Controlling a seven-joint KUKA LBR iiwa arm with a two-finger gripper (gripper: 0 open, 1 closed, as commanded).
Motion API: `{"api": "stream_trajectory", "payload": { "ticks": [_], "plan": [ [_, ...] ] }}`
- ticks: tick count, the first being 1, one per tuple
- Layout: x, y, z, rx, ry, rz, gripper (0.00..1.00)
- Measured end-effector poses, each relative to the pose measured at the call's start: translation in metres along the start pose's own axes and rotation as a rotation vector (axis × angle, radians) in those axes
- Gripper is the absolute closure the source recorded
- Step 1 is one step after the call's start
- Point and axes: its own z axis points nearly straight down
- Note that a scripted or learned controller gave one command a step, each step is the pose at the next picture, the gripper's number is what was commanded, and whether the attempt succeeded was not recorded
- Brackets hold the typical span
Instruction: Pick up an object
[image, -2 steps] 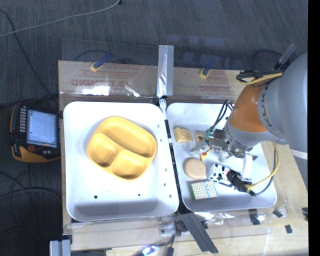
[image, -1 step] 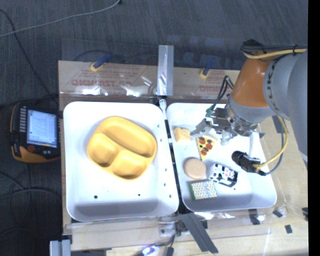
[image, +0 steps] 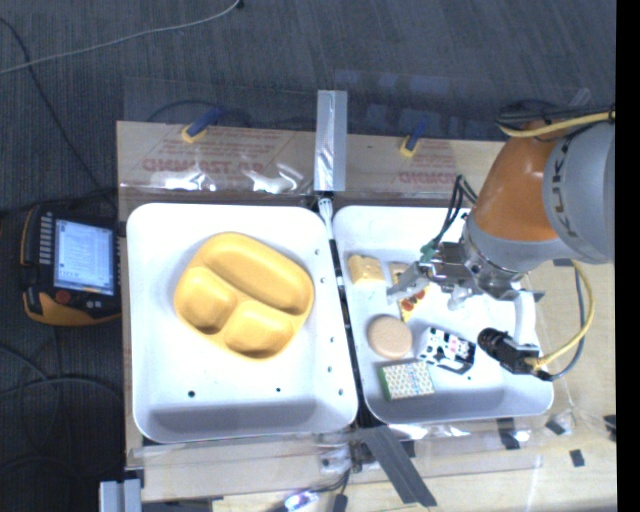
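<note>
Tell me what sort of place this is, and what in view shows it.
Probably a robotics lab set up for grasping trials. A KUKA arm reaches over two white bins on a bench, small odd items like a round disc lie in the right bin, and a teach pendant sits on carpet.

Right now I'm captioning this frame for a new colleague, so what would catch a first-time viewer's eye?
The big lumpy yellow object takes up much of the left bin. Next comes the grey arm with its orange band, reaching in from the right over the right bin, where small items lie: a round tan piece, a pale yellow block, a patterned green card and a black-and-white item.
</note>
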Motion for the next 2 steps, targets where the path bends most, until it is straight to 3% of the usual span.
{"api": "stream_trajectory", "payload": {
  "ticks": [1, 2],
  "plan": [
    [-0.0102, 0.0511, 0.0908, -0.003, 0.001, 0.123, 0.00],
    [-0.0096, 0.0510, 0.0816, -0.002, 0.002, 0.122, 1.00]
  ]
}}
